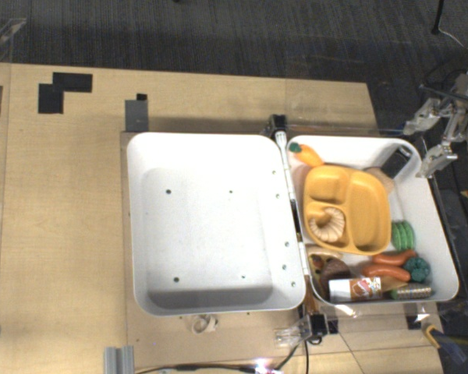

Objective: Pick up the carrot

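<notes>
The carrot (391, 259), orange with a bushy green top at its right end, lies in the right bin (443, 232) near the front right corner. It is squeezed between a yellow divided tray and a bottle. My gripper (434, 142) hangs at the bin's far right corner, just outside the rim and well away from the carrot. Nothing is seen in it.
The yellow tray (349, 207) fills the middle of the right bin with a beige shell-like piece (327, 224) in it. Around it lie a yellow-orange vegetable (307, 156), a ribbed green piece (403, 234), a sauce bottle (357, 288) and a dark block (395, 161). The left bin (210, 224) sits beside it.
</notes>
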Controlling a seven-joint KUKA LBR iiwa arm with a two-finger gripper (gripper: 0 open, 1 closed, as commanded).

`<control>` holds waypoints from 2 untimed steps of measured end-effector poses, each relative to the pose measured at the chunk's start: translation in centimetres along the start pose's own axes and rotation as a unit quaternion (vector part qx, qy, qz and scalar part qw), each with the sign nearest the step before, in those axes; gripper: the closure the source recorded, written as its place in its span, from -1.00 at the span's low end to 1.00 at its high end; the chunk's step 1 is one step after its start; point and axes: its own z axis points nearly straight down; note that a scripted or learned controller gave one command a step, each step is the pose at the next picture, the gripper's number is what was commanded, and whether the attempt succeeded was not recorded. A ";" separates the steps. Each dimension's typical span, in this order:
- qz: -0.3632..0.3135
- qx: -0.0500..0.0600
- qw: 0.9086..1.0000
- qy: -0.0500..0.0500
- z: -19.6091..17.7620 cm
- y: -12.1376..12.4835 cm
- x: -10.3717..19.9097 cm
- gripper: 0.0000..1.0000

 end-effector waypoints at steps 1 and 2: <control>-0.071 -0.002 0.997 0.004 11.0 -0.3 8.6 -1.00; -0.056 -0.001 0.998 0.001 19.0 2.2 12.6 -1.00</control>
